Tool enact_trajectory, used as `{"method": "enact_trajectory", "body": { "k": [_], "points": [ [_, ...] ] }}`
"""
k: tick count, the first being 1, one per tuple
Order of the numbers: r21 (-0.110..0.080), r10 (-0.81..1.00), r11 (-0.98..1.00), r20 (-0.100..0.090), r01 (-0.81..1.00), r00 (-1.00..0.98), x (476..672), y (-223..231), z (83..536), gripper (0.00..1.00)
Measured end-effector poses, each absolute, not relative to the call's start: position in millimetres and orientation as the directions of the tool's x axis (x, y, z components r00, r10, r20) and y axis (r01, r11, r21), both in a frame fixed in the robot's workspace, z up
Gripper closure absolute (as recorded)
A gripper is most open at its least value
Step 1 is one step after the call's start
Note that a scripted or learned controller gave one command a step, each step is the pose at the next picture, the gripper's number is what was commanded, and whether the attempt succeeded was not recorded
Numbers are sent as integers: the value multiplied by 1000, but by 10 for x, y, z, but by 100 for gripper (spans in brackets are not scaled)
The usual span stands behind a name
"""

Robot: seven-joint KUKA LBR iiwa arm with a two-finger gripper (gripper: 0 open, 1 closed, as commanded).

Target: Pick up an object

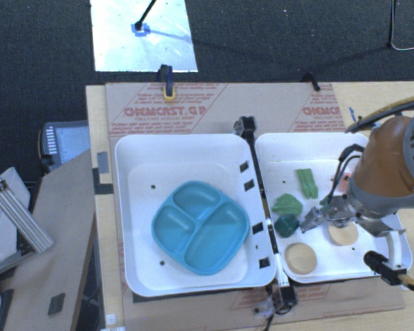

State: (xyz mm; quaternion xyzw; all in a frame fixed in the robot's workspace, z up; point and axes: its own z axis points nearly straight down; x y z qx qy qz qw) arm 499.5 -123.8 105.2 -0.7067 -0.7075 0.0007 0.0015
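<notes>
Left bin (136, 199) has just a blue divided plate (200, 227). Right bin (275, 151) holds the small stuff: a dark teal lump (287, 225) beside the claw (312, 221), probably soft, light rubber, best pinched across its middle. Can't tell whether the claw's wide or narrow from here.

I have 1 fixed camera above the bench (210, 99), looking down slantwise on both bins, at middling distance.

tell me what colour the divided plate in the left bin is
Light blue, the divided plastic plate, clear in the camera view.
</notes>
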Motion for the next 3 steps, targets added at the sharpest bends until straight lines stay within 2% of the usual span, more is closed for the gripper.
{"method": "enact_trajectory", "body": {
  "k": [1, 3],
  "points": [
    [3, 1000, 1, -1, 1000, -1, 5010, -1244, 1184, 100],
    [9, 1000, 4, -3, 1000, -4, 5031, -1272, 2452, 100]
  ]
}}
